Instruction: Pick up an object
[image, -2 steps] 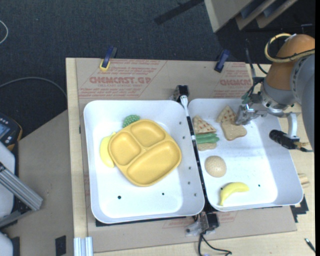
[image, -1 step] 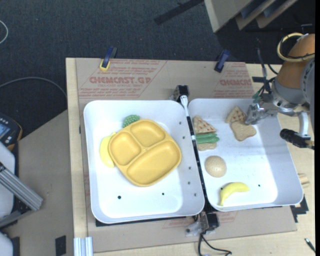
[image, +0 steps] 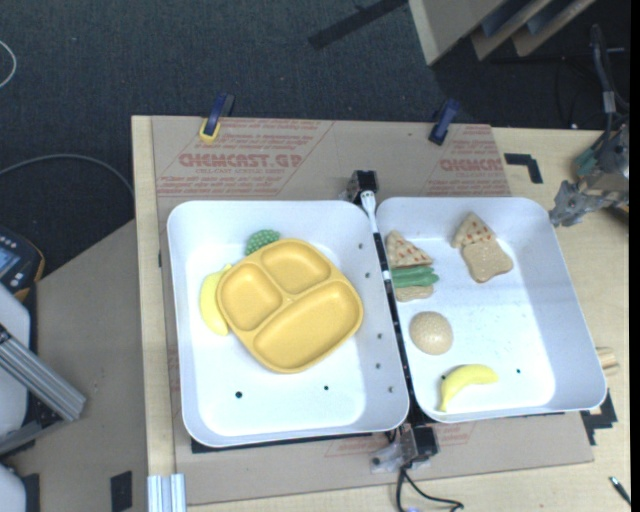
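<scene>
Two shallow white bins sit side by side on a cardboard-covered bench. The right bin (image: 560, 300) holds five toy foods, well spread out. A yellow banana (image: 466, 381) lies near the front edge, curved and small. Just beyond it sits a round tan bun (image: 431, 332). Against the bin's left wall lies a sandwich (image: 410, 272) with a green layer showing between tan slices. Toward the far right are a tan bread slice (image: 487, 262) and a triangular wedge (image: 472, 231) touching it at its far end. Bare white floor lies open around the banana and bun and along the bin's right side. The left bin (image: 200, 390) holds a yellow divided plate (image: 290, 303) with three compartments, tilted diagonally; a green knobbly piece (image: 263, 240) peeks out at its far edge and a pale yellow piece (image: 210, 302) at its left edge. The near part of this bin is open floor. The gripper (image: 575, 200) hangs at the far right, over the bench just outside the right bin's far right corner, touching no object; whether it is spread or closed cannot be made out.
</scene>
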